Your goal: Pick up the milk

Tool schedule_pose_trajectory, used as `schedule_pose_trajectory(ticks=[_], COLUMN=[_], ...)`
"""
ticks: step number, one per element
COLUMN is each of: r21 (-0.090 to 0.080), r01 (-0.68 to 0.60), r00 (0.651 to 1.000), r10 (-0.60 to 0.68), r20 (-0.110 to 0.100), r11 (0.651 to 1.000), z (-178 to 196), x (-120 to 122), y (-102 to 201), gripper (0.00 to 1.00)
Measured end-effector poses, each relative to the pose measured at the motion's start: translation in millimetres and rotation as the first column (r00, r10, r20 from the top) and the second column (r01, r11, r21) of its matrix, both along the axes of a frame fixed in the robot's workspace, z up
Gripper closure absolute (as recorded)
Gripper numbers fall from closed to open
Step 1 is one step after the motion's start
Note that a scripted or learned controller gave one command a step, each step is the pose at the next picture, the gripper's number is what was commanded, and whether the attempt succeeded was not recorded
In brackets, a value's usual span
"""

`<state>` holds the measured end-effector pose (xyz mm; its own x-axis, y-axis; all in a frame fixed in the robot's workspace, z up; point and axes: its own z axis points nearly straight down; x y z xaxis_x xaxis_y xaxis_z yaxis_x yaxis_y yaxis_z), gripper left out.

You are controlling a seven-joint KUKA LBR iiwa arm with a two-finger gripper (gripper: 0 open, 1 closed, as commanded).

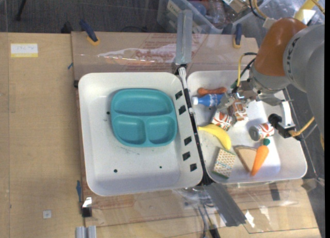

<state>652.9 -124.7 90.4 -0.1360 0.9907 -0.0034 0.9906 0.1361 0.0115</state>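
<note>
Milk (239,109): small carton, red-brown and white print, seen in the right bin (294,167) directly below the gripper (238,96), near the bin's upper middle. Whether it is touched cannot be told. Judged light, thin-walled card, stiff along its edges but crushable on its flat faces; coating probably smooth and a little slippery. Hold best taken across two opposite flat sides, mid-height, with modest force.

Gripper: dark, metallic, hung from the grey arm (304,51) with orange band; the state of its closing parts cannot be told from this angle.

Second carton (223,120): same print, lying just beside the first, down and left; easily mistaken for it.

Bottle (210,100): blue, plastic, lying on its side, left of the gripper.

Orange piece (211,91): elongated, glossy, above the bottle near the bin's top wall.

Banana (217,135): yellow, curved, smooth, below the cartons.

Can (260,130): small, rounded, red and white, with a grey end, right of the cartons.

Carrot (259,158): orange, tapered, green top, smooth toy plastic by appearance.

Wedge (245,155): tan, flat, bread-like, touching the carrot.

Packet (223,162): patterned, squarish, flat, at the bin's lower left.

Left bin (98,164): white, shallow, holding a teal tray (143,116) with three compartments, matte plastic.
</note>
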Motion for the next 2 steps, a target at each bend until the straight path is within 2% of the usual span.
schedule_pose_trajectory(ticks=[1,2], r21=[-0.003,0.002], r01=[0.000,0.071], r00=[1.000,0.997], r10=[0.000,-0.071], r20=[0.000,-0.008], r11=[1.000,0.997], z=[12,96], x=[0,15], y=[-2,66], gripper=[1.00,1.00])
